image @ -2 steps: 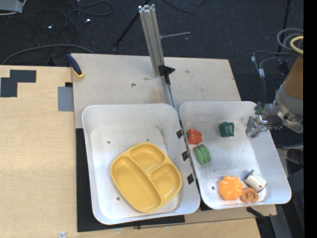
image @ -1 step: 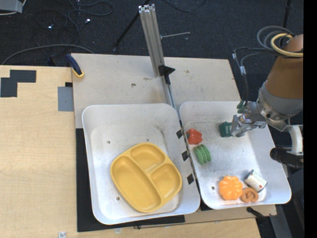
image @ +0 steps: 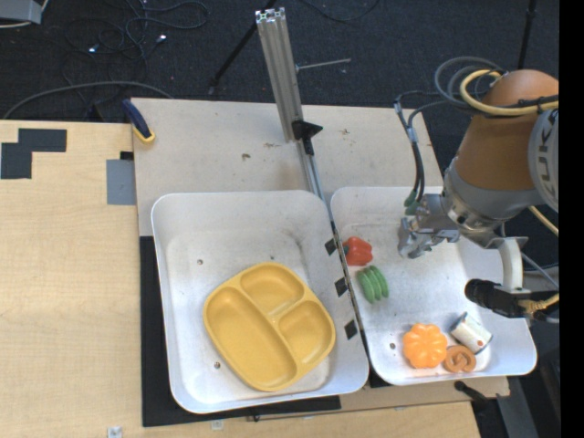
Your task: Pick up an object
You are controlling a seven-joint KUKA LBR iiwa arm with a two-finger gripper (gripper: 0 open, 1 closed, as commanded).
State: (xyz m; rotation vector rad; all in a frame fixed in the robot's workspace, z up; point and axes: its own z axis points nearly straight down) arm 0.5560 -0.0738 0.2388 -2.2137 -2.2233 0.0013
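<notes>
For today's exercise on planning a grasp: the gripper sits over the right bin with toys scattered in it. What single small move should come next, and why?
Probably a short shift toward the red toy, then a descent. The gripper sits above bare floor of the right bin, and nothing shows between its fingers. The red toy lies nearest, by the divider, just above the green toy; the orange pumpkin lies farther off.

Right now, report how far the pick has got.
Done: the gripper is over the right bin. In hand: nothing visibly held. Left: the whole grasp; the red toy, green toy and orange pumpkin lie in the bin.
</notes>
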